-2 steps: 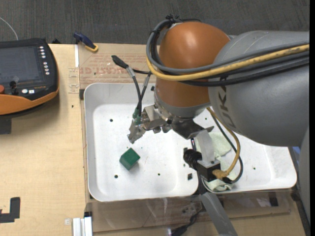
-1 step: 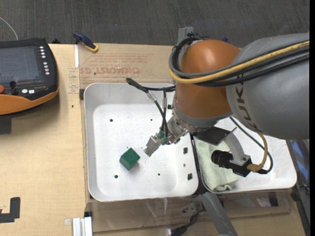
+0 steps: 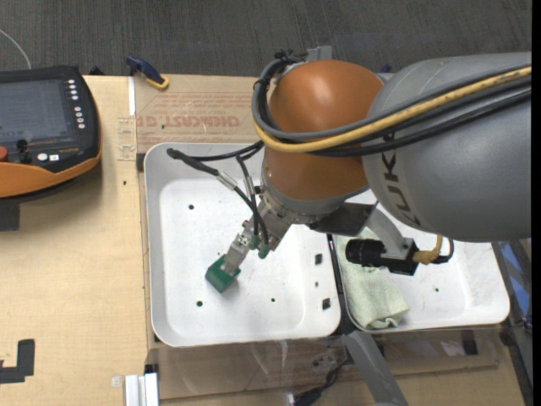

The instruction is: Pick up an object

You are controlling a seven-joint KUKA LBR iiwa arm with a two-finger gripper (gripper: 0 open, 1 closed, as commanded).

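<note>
A small green block (image 3: 221, 275) lies in the left white bin (image 3: 169, 311), a little left of the bin's middle. My gripper (image 3: 237, 258) reaches down from the arm's orange wrist and its tip meets the block's upper right edge. The block looks to rest on the bin floor, slightly tilted. The view does not show whether the block sits inside the gripper's grasp.
A crumpled pale cloth (image 3: 376, 299) lies at the near left of the right bin (image 3: 473, 311). A teach pendant (image 3: 42, 134) rests on the bench far left. A cardboard sheet (image 3: 194, 112) and a blue-and-yellow clamp (image 3: 148, 73) lie behind the bins.
</note>
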